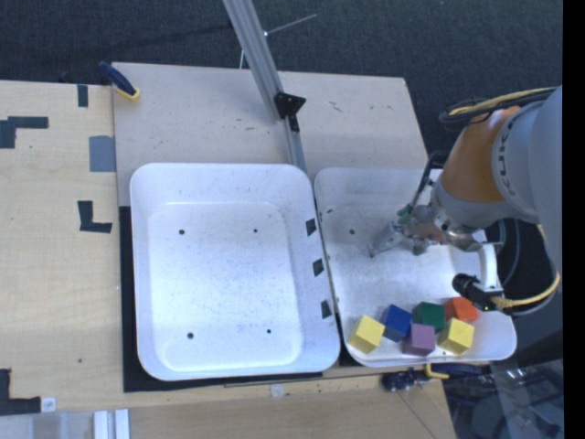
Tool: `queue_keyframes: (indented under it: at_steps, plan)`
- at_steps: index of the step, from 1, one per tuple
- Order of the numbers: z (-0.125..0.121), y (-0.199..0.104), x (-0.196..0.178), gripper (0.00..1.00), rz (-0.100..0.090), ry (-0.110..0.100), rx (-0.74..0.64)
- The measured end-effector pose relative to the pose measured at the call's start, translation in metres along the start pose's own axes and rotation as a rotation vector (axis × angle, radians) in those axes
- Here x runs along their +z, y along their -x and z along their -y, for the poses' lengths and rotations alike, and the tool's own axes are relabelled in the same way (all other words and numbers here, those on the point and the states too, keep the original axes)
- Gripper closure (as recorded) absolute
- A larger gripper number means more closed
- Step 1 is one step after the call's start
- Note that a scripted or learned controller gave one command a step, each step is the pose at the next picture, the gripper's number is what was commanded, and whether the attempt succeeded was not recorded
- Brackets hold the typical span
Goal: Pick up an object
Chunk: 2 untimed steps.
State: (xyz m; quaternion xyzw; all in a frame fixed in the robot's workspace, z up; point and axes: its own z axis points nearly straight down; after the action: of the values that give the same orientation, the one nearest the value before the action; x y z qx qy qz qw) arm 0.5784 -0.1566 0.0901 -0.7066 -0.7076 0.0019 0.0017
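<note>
Coloured blocks cluster at the near end of the right bin [366, 199]: a yellow block [367, 333], blue block [397, 322], purple block [421, 337], green block [428, 315], orange block [462, 309] and a second yellow block [458, 336], most touching. The gripper [382, 247] hangs over bare bin floor, well apart from them; whether it is spread or pinched I cannot tell. They look light, rigid and smooth-faced; the yellow block on the left edge seems easiest, taken across opposite flat sides.
</note>
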Motion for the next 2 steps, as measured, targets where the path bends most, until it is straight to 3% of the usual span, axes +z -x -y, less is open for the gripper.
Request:
queue_keyframes:
  at_steps: [1,2]
  plan:
    - [-0.001,-0.001,-0.011,1.0,-0.001,0.002,-0.001]
    - [0.006,0.005,-0.06,1.0,0.001,0.008,0.001]
